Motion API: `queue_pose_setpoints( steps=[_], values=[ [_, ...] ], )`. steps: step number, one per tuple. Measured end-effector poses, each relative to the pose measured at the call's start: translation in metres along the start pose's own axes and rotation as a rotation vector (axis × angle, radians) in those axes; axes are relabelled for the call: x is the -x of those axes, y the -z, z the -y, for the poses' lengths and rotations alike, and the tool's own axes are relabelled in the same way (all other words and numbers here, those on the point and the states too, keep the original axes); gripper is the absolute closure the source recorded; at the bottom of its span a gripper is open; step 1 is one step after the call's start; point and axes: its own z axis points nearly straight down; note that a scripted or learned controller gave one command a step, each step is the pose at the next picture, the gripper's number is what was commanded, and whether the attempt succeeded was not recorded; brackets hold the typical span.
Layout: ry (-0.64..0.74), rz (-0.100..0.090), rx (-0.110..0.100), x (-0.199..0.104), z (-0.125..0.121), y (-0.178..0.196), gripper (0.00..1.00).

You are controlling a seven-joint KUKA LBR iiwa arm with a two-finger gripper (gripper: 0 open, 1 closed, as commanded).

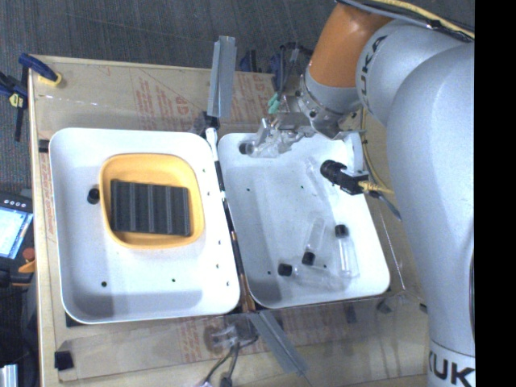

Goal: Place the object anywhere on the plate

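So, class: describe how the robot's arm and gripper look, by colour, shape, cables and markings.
The arm is bulky, rounded and pale grey, with an orange band above the wrist. Black KUKA lettering marks its lower casing. A thin yellow-and-black cable runs over the top. The gripper is small, metallic and silvery.

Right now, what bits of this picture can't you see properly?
- Gripper: small and shiny against the white bin; can't tell whether it holds anything.
- Clear tubes: see-through, so their outlines blur and the count is unsure.
- Yellow plate: the dark ridged thing on it is unidentifiable.
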Motion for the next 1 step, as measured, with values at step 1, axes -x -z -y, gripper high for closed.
queue_pose_setpoints(
  steps=[1],
  values=[
    [0.227,0.002,0.001,-0.0335,0.0218,-0.0129,1.0]
  ],
)
